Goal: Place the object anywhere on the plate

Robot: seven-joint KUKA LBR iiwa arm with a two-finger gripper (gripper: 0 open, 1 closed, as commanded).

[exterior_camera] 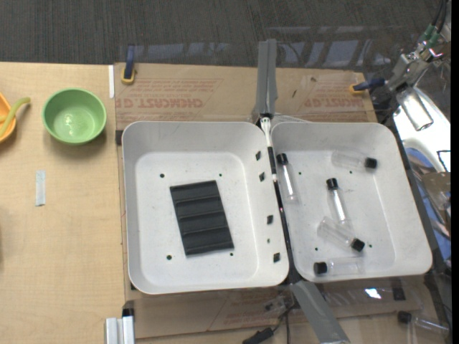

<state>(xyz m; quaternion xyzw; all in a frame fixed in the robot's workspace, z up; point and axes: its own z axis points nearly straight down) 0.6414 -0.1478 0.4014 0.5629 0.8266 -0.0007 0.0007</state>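
A black ribbed rectangular plate [201, 218] lies flat in the middle of the left bin [143, 264], turned a little off square. The right bin [401, 192] holds several clear tubes with black caps. One tube [285, 178] lies along the bin's left wall. Another tube [336, 201] sits near the centre, pointing front to back. A third tube [353, 162] lies at the back right with its cap to the right. Two more lie near the front, one tube [338, 234] slanted and one tube [337, 267] against the front wall.
A green bowl [74, 116] stands on the wooden table to the left, with an orange item [6, 117] at the frame's edge and a small grey strip [40, 188] below. Cardboard [201, 95] lies under the bins. Metal gear and cables [419, 56] crowd the upper right.
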